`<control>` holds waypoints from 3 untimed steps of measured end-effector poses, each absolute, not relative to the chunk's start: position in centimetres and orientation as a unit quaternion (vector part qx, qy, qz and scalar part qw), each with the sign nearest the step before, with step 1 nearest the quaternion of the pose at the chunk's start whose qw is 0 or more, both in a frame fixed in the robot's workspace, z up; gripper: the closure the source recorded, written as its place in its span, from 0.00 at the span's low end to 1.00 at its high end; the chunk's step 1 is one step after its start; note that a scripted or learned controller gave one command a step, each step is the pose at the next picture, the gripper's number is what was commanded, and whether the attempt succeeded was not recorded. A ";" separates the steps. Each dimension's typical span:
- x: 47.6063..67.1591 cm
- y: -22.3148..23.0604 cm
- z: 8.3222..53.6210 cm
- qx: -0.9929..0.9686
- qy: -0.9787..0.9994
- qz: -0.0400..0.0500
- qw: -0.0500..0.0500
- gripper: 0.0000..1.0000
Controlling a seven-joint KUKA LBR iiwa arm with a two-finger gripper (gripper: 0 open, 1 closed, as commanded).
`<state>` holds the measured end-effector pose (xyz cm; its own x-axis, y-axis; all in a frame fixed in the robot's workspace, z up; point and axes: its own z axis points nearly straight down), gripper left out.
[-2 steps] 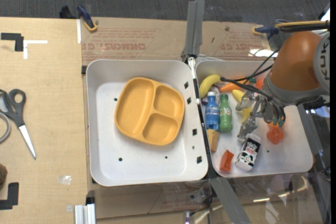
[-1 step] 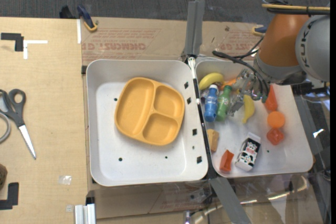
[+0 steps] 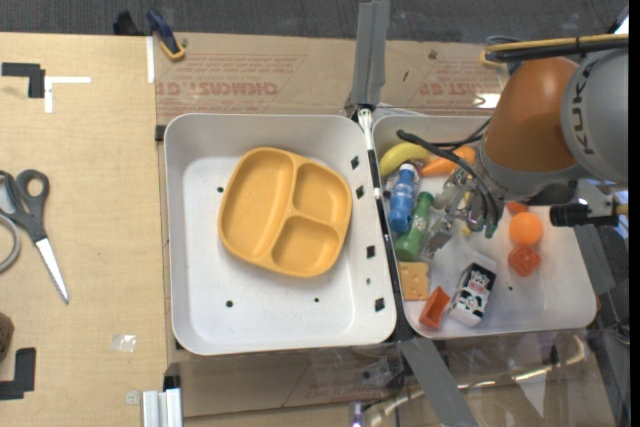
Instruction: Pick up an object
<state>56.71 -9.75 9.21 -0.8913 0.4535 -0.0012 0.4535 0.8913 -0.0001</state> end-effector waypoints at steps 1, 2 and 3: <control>60.4 -10.3 9.3 0.275 0.962 0.000 0.002 0.00; 64.1 -10.7 9.3 0.411 0.911 0.000 0.001 0.00; 60.5 -10.4 9.2 0.401 0.916 -0.001 0.000 0.00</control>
<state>60.54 -10.39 9.19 -0.6776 0.7354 -0.0012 0.7354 0.6776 -0.0010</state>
